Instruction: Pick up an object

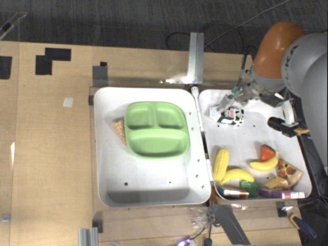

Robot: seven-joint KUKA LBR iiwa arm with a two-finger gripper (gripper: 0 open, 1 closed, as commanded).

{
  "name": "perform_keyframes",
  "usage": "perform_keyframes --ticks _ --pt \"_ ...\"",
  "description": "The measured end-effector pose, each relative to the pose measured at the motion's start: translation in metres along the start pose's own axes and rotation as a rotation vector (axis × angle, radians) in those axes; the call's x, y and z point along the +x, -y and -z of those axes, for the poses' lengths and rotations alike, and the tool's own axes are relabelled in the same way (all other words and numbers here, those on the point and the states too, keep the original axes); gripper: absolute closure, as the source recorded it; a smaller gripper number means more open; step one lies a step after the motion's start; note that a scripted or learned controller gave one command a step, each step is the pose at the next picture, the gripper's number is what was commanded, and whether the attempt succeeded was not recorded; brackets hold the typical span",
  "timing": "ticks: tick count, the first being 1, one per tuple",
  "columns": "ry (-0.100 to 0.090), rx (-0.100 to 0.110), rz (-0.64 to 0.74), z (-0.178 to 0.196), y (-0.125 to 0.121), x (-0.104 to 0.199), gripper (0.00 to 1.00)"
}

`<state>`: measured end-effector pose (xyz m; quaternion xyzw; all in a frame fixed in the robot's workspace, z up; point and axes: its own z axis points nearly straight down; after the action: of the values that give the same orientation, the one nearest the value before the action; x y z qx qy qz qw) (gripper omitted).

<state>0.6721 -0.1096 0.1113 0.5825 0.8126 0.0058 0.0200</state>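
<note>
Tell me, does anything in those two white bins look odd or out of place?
One thing: a tan, speckled item in the left bin lies half tucked under the left edge of the green divided plate, so the plate sits on it. In the right bin, the toy food is heaped along the near edge.

A pale wooden bench (46, 152) fills the scene from nine o'clock to six. Dark carpet (128, 9) runs across the top, from ten to two o'clock. Black square marks (51, 59) sit on the wood at ten o'clock. A thin cable (245, 20) crosses the carpet at one o'clock. Light is even and soft.
</note>
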Motion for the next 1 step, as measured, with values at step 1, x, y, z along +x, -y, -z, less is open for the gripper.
perform_keyframes --ticks 1 --pt "0.001 -0.015 0.008 0.0153 -0.0059 0.0020 1.00"
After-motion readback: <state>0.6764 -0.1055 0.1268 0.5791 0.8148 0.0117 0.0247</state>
